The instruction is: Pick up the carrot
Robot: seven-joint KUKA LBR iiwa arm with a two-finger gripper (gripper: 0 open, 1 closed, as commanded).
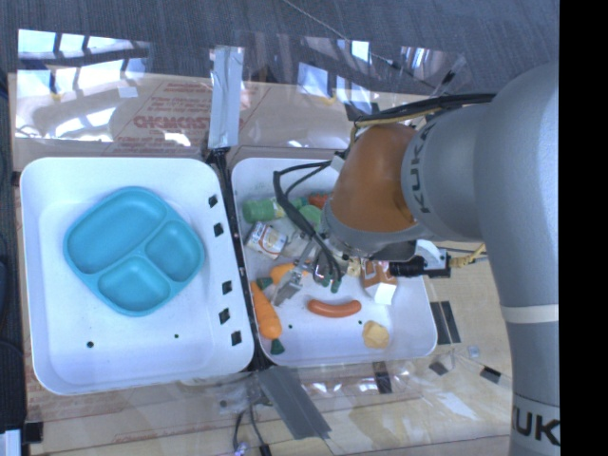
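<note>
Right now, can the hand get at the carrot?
Probably yes. The carrot lies bare along the right bin's left wall, nothing on top, with the hand just beside it. That wall may crowd one finger.

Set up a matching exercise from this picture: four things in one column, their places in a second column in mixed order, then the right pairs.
Things
1. light blue three-compartment plastic plate
2. orange toy carrot with a green top
3. red-orange toy sausage
4. small yellow chunk of toy food

Places
A. near the front right corner of the right bin
B. in the left bin, alone
C. along the left wall of the right bin, towards the front
D. in the middle of the right bin's floor, below the gripper

Pairs: 1-B, 2-C, 3-D, 4-A
</note>
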